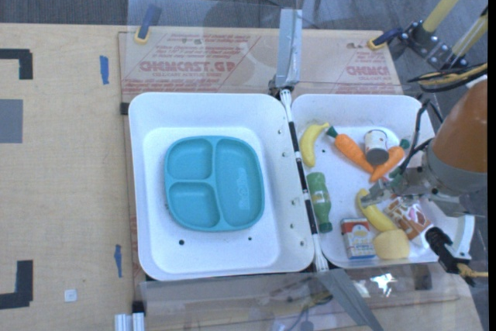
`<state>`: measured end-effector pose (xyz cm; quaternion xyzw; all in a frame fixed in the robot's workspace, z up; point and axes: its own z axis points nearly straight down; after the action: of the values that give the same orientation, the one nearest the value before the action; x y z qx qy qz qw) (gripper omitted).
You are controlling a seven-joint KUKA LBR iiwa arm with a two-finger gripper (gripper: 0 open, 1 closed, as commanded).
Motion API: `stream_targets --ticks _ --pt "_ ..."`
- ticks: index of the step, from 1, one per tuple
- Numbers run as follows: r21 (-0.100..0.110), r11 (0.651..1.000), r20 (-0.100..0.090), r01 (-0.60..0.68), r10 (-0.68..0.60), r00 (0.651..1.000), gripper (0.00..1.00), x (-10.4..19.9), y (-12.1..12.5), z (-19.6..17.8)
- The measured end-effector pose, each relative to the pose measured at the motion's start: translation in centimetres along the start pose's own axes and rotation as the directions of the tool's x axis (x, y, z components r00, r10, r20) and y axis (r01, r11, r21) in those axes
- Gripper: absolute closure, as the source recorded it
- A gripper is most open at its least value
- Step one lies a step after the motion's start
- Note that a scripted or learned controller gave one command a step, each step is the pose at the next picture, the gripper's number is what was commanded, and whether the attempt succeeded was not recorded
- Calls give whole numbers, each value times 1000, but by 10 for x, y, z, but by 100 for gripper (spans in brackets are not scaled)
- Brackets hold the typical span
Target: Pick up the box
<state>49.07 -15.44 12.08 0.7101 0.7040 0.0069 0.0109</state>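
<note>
A pale wooden surface (62,182) is carrying 2 shallow white bins side by side, with dark carpet showing beyond its far edge and clear plastic sheets lying behind the bins. Blue tape strips and black corner marks are dotting the wood at left. The left bin (147,128) is holding a turquoise divided plate (215,184). The right bin (341,108) is crowding together a banana (311,142), 2 carrots (354,153), a small can (377,142), a green bottle (318,201) and a yellow lemon (392,245). The box (357,237), small, red and white with a printed face, is lying flat near the bin's front edge, just beside the lemon. The grey arm (465,143) with its orange band is reaching in from the right; its pincer (403,190) is hanging over the bin's right side, and whether it is spread or pressed together cannot be told.
</note>
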Motion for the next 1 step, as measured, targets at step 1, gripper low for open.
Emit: stream_targets --ticks 1 --pt "-22 1000 12 -5 5 1000 0 22 90 15"
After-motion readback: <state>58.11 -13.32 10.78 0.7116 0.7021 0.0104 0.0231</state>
